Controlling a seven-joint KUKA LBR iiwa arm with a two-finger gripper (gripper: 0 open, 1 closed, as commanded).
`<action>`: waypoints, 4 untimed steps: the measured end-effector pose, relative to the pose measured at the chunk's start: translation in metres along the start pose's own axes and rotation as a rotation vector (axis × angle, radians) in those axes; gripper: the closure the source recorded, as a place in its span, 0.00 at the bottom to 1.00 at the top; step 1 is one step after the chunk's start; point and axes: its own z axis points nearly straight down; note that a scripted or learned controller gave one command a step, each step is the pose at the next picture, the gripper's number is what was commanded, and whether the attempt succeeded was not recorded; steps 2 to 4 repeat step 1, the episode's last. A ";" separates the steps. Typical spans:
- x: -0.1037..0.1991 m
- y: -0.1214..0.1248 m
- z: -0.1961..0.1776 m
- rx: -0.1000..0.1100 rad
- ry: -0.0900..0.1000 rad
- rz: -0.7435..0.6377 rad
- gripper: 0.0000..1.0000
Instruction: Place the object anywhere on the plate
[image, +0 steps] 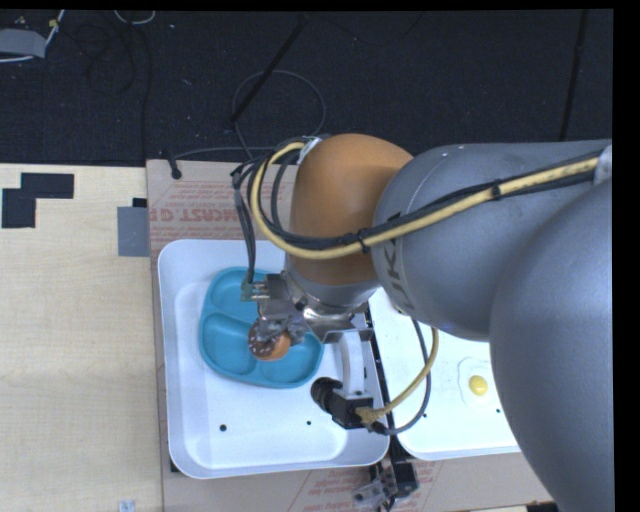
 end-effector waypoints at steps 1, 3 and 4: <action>-0.002 0.001 0.000 -0.001 -0.002 0.004 0.00; -0.002 0.001 0.000 -0.001 -0.002 0.004 0.00; -0.002 0.001 0.000 -0.001 -0.002 0.004 0.00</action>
